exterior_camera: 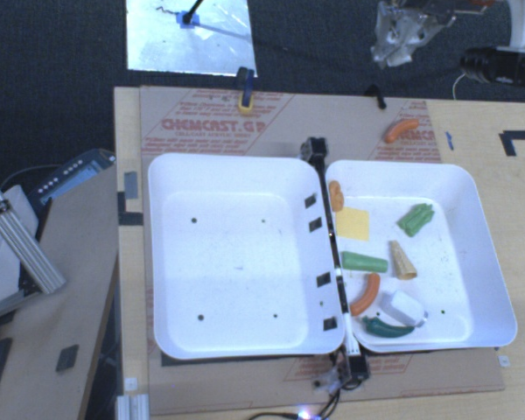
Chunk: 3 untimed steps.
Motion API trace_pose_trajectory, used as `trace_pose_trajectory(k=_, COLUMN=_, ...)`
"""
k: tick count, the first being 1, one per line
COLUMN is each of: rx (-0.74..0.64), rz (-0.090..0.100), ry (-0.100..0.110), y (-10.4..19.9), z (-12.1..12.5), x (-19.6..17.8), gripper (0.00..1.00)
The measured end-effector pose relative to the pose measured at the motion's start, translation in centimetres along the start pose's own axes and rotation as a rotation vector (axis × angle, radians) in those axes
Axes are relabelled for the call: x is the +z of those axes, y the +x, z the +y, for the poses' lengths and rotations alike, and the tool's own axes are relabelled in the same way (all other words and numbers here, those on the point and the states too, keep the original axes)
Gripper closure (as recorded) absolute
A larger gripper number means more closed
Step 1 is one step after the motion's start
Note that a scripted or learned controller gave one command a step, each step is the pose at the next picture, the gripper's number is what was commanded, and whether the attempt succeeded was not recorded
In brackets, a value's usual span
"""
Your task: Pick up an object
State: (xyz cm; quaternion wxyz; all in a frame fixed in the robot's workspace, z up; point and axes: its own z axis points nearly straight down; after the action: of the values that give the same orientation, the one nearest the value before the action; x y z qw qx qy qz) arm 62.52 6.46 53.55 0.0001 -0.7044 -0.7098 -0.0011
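Note:
The right bin (481,234) holds several small items. A yellow flat square (352,224) lies beside a small orange piece (336,196) by the divider. A green ridged piece (416,219) sits further right. Lower down are a green cylinder (364,262), a tan cone (402,261), an orange-red sausage shape (365,294), a white block (403,307) and a dark green pepper (387,327). My gripper (395,44) hangs high at the top right, beyond the far edge of the bench and well away from both bins.
The left bin (236,252) lies to the left of the black divider (328,234). An orange sausage shape (401,130) rests on the bench behind the right bin. A yellow-and-blue clamp (245,90) stands at the bench's far edge.

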Motion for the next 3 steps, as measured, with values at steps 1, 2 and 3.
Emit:
trace_pose_trajectory(k=1, rx=0.002, rz=-0.002, ry=-0.005, y=0.7, z=4.5, x=0.0, gripper=1.0)
trace_pose_trajectory(k=2, rx=-0.001, rz=-0.001, ry=0.01, y=7.0, z=4.3, x=12.0, gripper=1.0)
trace_pose_trajectory(k=3, rx=0.001, rz=0.001, ry=-0.012, y=6.8, z=4.3, x=-0.7, gripper=1.0)
